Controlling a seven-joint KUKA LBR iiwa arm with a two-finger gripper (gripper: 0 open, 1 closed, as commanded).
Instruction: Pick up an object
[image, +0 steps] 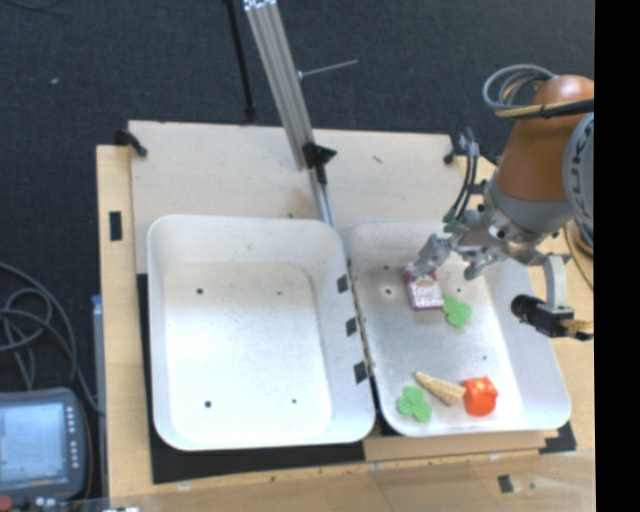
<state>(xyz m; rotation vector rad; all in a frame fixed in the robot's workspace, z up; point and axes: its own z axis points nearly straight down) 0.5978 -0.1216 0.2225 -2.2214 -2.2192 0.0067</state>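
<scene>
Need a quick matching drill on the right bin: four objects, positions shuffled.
Things:
1. pink-and-white packet
2. red object
3. tan cone
4. green piece

Places in the right bin:
A. nearest the bin's front left corner
B. just under the claw, toward the back
C. farthest right along the front
D. lying between the red object and the front green piece

Pairs: 1-B, 2-C, 3-D, 4-A

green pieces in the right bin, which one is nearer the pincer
The upper green piece, beside the pink-and-white packet, just below the pincer. The other green piece lies at the bin's front edge, by the cone.
</scene>
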